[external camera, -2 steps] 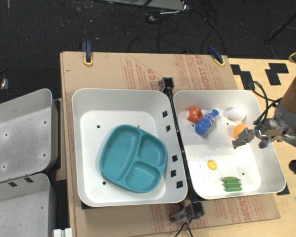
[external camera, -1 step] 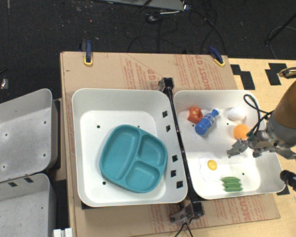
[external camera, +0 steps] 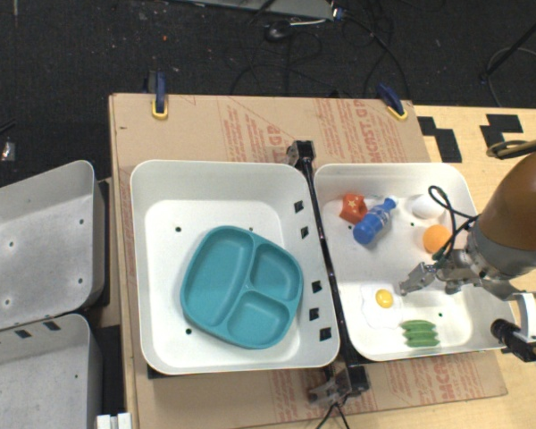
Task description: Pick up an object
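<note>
The left bin (external camera: 161,239) holds a teal divided plate (external camera: 242,286); the right bin (external camera: 460,186) holds 6 small toys. The gripper (external camera: 420,280), jaws spread and gripping nothing, hovers just beside the fried-egg toy (external camera: 381,300). That flat egg could slip out from the fingers, I judge.

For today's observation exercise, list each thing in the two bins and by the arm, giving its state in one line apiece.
Teal divided plate: flat in left bin, nothing on it.
Blue bottle: lying on its side, right bin.
Red toy: resting beside the bottle.
Orange ball: resting, free.
Green pea pod: lying flat.
Fried egg toy: flat.
End effector: open, holding nothing.
</note>
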Robot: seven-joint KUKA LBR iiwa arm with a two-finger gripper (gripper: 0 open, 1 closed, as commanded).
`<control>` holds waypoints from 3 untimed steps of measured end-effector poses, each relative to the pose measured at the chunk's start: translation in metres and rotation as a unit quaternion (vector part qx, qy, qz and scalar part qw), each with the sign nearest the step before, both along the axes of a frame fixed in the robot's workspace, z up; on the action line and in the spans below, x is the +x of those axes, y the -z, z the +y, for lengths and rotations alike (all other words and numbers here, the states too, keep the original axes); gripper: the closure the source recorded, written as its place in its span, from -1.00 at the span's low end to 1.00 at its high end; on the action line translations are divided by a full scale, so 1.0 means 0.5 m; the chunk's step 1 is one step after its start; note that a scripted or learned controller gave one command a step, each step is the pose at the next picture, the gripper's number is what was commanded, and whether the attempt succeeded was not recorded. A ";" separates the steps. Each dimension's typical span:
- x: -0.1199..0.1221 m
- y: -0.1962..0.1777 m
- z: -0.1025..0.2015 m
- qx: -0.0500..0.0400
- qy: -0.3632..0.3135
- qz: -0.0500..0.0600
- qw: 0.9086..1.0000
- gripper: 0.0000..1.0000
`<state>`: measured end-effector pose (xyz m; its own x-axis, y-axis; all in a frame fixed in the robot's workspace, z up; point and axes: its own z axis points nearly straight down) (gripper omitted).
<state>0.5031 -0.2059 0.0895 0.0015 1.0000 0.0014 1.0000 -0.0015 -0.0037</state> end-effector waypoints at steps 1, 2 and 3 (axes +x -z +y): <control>0.002 -0.025 0.000 -0.001 0.001 -0.002 1.000 1.00; 0.008 -0.114 0.013 -0.001 -0.002 -0.004 1.000 1.00; 0.010 -0.219 0.012 -0.002 -0.002 -0.004 1.000 1.00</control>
